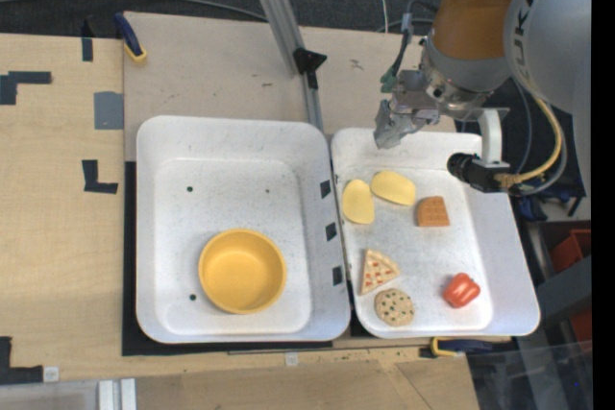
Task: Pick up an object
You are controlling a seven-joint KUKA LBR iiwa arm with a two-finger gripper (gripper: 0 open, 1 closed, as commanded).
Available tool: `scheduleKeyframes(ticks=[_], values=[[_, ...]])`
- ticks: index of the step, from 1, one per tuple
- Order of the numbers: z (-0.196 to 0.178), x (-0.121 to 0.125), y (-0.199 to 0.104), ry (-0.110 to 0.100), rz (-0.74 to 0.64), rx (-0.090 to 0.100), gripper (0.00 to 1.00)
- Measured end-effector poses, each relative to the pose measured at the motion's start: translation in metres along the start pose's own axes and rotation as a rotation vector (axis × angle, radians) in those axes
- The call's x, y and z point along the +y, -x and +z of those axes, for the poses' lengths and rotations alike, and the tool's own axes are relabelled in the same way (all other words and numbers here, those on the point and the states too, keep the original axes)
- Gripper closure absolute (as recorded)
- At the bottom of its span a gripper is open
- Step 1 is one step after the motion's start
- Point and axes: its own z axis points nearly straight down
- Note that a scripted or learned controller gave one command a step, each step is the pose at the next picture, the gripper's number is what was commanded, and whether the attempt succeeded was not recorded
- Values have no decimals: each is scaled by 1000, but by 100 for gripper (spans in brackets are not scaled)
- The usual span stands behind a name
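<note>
Count: 2 white bins on the bench [58,206], side by side. Left bin [163,149] holds 1 item: a yellow bowl [242,271], upright, in the near half, slightly left of ctr. Right bin [504,245] holds 6 items: 2 pale yellow pieces, 1 orange waffle-like square [432,211], 1 pizza slice [378,271], 1 cookie [394,307], 1 red pepper [461,290].

The end effector [389,132] hangs over the far left corner of the right bin, at the end of the grey arm w/ orange band [480,5]. How far it is open: cannot tell, the tip is small and seen from above. Nothing visible in its hold.

Position rel. to end effector: the rounder yellow piece [393,187] lies nearest, just below it in view, slightly right. The oval yellow piece [358,202] sits beside that one, to its left, by the bin's left wall; touching or not, cannot tell. Waffle square is nearby to the right. Pizza slice and cookie lie further toward the near edge, close together. Red pepper is well apart, near right part of bin.
</note>
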Motion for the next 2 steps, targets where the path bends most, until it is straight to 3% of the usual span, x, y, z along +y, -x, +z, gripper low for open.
scheduleKeyframes(ticks=[2], values=[[38,-8,-106,-1,0,-1,100]])
